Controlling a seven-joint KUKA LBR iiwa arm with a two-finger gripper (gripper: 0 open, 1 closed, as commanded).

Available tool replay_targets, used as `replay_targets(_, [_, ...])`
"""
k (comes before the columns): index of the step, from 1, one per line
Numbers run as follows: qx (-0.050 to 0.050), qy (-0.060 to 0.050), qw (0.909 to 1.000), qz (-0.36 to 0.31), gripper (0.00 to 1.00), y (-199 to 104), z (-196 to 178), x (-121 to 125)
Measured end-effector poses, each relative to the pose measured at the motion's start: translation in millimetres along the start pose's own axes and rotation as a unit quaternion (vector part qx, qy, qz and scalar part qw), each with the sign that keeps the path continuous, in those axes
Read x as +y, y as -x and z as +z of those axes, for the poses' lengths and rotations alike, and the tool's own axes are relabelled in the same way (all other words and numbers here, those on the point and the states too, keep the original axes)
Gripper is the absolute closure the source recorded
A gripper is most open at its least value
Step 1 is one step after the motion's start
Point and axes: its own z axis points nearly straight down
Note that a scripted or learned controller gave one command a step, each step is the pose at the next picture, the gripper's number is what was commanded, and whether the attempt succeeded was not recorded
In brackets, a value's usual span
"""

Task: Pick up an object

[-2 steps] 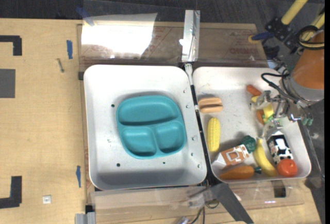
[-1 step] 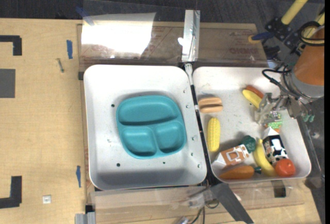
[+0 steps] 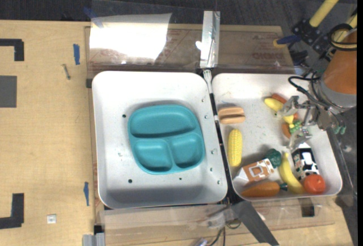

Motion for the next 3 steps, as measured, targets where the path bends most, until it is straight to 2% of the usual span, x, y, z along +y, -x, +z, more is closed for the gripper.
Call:
replay_targets(1, [0.004, 0.0, 1.0, 0.003, 0.0, 12, 12, 47])
replay_targets(2, [0.0, -0.002, 0.9971, -0.075, 0.0, -60, 9, 89])
replay_targets(3, [0.003, 0.001, 0.9916, -0.129, 0.0, 36, 9, 105])
